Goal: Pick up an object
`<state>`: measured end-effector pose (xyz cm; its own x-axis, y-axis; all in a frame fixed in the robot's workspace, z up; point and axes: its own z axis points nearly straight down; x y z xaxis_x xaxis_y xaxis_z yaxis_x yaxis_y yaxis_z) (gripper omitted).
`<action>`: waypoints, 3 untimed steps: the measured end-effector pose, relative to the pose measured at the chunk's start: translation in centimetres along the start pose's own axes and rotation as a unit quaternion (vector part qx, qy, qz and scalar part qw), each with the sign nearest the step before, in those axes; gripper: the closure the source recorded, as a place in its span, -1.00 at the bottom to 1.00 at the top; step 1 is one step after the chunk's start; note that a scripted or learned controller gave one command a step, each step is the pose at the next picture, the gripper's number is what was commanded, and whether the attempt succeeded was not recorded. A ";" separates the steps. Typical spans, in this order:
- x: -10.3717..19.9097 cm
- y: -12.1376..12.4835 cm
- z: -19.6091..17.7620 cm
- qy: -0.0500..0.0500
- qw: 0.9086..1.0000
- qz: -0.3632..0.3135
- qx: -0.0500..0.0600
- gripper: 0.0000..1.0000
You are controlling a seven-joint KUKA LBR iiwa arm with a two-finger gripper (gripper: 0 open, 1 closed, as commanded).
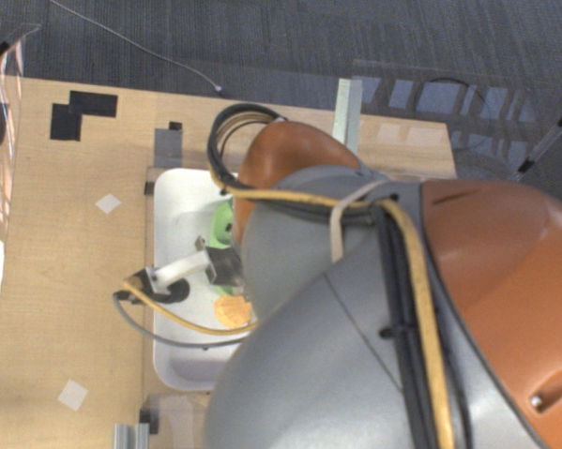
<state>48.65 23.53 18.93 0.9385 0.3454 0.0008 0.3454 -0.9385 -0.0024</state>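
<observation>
The grey arm [368, 364] with its orange band [513, 278] covers most of the right and middle of the view, reaching over the white bin [174, 195], which serves here as the landmark; a yellow cable [292, 200] runs along the arm, and a loop of black cable [231, 132] sits just beyond the bin's far rim. The gripper [221, 263] hangs inside the bin, near its middle; whether it is wide, narrow or gripping anything I cannot tell, as the arm hides that part. A green object [223, 227] lies in the bin just on the far side of the gripper, perhaps touching it; an orange object [231, 310] lies in the bin just on the near side, partly under the arm. The wooden bench [61, 301] surrounds the bin.
</observation>
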 end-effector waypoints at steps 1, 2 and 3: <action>0.1 0.2 -1.0 0.000 1.000 0.001 0.000 1.00; 0.2 0.0 -15.7 0.005 0.997 0.074 0.001 1.00; -0.7 3.1 -5.4 -0.002 0.970 -0.242 -0.002 1.00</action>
<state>49.11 20.38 24.31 0.6661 0.7458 -0.0035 0.7458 -0.6662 0.0004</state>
